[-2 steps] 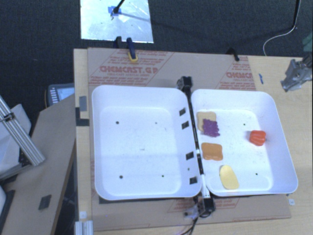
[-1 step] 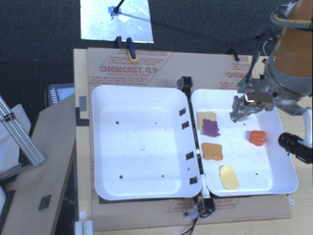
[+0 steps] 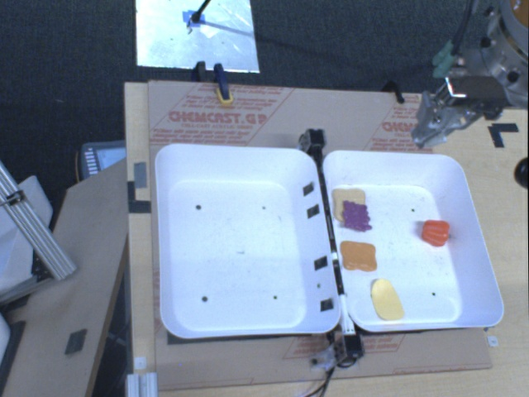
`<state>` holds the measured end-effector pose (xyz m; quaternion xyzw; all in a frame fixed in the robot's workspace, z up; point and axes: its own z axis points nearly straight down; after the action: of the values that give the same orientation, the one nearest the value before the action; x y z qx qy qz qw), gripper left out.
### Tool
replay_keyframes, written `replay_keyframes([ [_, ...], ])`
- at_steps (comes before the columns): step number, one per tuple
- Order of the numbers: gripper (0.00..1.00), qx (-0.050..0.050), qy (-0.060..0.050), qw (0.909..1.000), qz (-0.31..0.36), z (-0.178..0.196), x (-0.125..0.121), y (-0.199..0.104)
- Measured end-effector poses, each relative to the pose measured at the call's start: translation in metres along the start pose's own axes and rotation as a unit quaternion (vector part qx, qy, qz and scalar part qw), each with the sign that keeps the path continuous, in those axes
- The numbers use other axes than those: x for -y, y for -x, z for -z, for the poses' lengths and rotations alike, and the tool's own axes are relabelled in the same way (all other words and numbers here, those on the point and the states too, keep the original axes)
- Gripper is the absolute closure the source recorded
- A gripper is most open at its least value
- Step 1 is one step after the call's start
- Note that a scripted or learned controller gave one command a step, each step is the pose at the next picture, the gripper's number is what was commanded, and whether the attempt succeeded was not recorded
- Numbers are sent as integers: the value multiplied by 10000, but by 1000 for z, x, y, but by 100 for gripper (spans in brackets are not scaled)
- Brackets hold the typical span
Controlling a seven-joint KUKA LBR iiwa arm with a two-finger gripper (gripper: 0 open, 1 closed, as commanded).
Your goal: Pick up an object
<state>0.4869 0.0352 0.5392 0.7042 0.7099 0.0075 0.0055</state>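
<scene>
Nearest in the right bin (image 3: 471, 222) lay a yellow piece (image 3: 386, 298), then an orange slab (image 3: 359, 255), purple cluster (image 3: 356, 215) and red-orange pepper (image 3: 436, 232), while beyond its far rim the claw (image 3: 436, 127) hovered, grip unreadable.

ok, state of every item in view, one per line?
tool: raised above the bench past the right bin's far rim, holding nothing visible
right bin: holds all five items
purple piece: lying on top of the tan piece
tan piece: flat, partly covered
orange flat piece: flat, apart from the rest
yellow piece: flat, near the bin's front
orange-red piece: alone on the right side
left bin: sitting beside the right one
</scene>
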Motion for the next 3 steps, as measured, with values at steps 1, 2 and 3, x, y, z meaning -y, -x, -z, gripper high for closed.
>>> replay_keyframes([
  [1,100,18,-153,9999,16,-151,4,-76],
  [2,100,-4,-53,10000,0,-88,1,-110],
  [3,100,-15,-32,10000,-1,1,-1,-141],
])
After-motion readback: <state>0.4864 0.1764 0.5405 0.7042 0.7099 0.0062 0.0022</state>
